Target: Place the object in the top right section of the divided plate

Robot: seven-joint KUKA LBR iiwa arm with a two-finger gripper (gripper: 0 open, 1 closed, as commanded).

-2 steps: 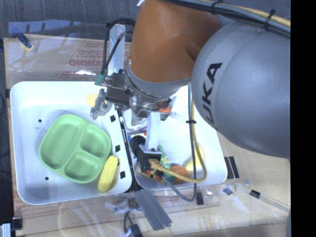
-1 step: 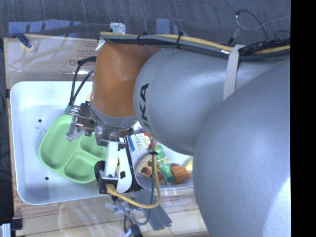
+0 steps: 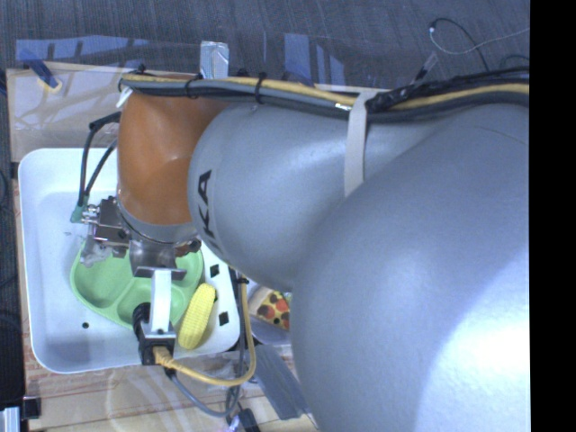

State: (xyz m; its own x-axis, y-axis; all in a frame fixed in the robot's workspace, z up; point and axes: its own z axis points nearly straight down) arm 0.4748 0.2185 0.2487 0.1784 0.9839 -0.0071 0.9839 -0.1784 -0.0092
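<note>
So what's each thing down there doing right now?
Arm: stretched over the left bin, wrist low above the plate.
Green divided plate: lying flat in the left bin, partly covered by the wrist.
Corn cob: lying at the plate's near edge.
Left bin: holding the plate.

Dark grey ribbed carpet (image 3: 270, 12) fills the top of the camera view. Below it, a light wooden bench (image 3: 54, 106) with blue tape strips (image 3: 40, 61) near its back edge. Wood grain surface also shows along the bottom edge. Even, flat lighting, no hard shadows.
</note>
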